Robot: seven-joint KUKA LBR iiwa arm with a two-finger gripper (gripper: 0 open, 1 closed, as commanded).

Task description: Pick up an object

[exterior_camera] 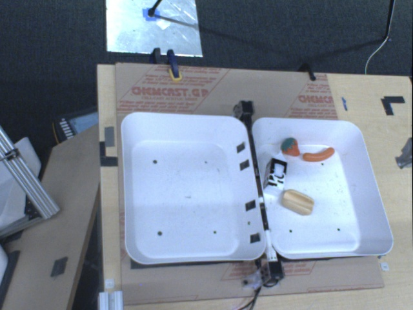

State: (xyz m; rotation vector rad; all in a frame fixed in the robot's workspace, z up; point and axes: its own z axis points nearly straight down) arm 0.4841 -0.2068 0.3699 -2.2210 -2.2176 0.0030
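Objects for picking all lay in the right bin (371,192), gathered in its upper left part near the divider between the two bins. A tan block (298,201) sat lowest of the group, rounded at its corners and lying flat on the white floor. Above it, just beside the inner wall, lay a black-and-white item (276,173), tilted, its markings too small to read. Higher up was a small orange and teal piece (291,146), and close to its right, apart from it by a narrow gap, an orange sausage-shaped piece (319,154) lay lengthwise across the bin.

A grey bit of the gripper (406,154) showed at the right edge of the view, outside the right bin's rim and well apart from every object; the sausage-shaped piece was the nearest to it. Whether it was released or clenched could not be told, and nothing could be seen in its grasp.

The right and lower parts of the right bin's floor were bare white, leaving open room on that side of the group. The left bin (139,192) lay alongside, its white floor marked by a few small dark dots.
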